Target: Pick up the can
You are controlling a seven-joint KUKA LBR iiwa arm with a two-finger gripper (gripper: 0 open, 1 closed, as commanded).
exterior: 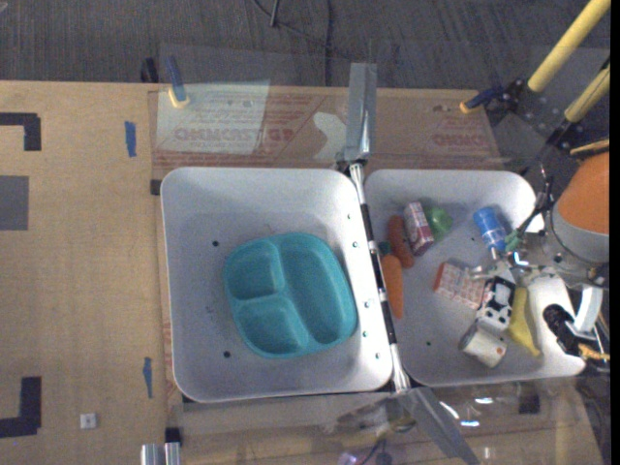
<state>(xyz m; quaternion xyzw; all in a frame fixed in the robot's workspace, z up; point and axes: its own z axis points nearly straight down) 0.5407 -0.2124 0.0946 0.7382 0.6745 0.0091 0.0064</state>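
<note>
A small blue can (491, 227) lies tilted in the upper right part of the right bin (455, 184). The arm comes in from the right, with its orange band above the grey wrist. My gripper (523, 263) hangs over the bin's right side, just below and to the right of the blue can. Nothing is visibly held by it.
Under the gripper lie a black-and-white block (498, 305), a banana (524, 325), a pale cylinder (482, 345) and a pink box (457, 283). Two carrots (392, 281), a red carton (418, 226) and a green item (441, 221) lie to the left. The left bin (194, 211) holds a teal divided plate (289, 294).
</note>
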